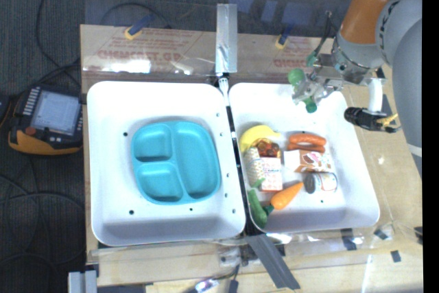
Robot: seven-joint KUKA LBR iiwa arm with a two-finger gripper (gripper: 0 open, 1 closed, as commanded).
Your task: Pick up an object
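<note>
My gripper (pixel 304 91) hangs over the far end of the right bin (pixel 357 168), its two green-tipped fingers (pixel 295 76) spread apart with nothing between them. The objects lie nearer the front of that bin: a yellow banana (pixel 256 135), an orange-red sausage (pixel 306 142), a carrot (pixel 287 195), a green vegetable (pixel 254 206), a small printed packet (pixel 269 169) and a white-and-brown box (pixel 309 161). All of them sit below and in front of the gripper, apart from it.
The left bin (pixel 110 147) holds a blue divided plate (pixel 176 160). A metal post (pixel 226 38) stands behind the seam between the bins. A handheld pendant (pixel 46 120) lies on the floor at the left. The grey arm with its orange band (pixel 367 7) enters from the upper right.
</note>
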